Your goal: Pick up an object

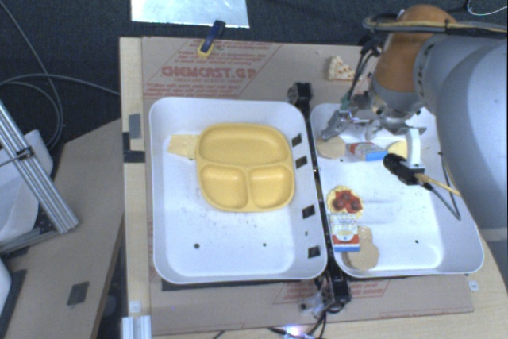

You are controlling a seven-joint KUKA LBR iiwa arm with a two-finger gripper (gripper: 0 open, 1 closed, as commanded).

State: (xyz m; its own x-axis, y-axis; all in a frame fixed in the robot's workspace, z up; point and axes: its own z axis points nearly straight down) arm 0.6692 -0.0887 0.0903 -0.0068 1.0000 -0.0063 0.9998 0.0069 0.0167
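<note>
Right bin [456,250]: 1 pizza toy [345,201] | left bin [171,250]: 1 yellow tray [242,167] | end effector [349,123]: state unclear

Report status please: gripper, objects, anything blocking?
Gripper low over right bin, far end. Nothing seen held. Small items loose nearby. Yellow tray in left bin.

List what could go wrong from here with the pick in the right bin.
1. The gripper sits low at the far end of the right bin, where a tan round piece and a small item with a blue part lie close together; it may nudge one while reaching for another.
2. It works near the bin's inner wall, so a finger could catch that edge.
</note>
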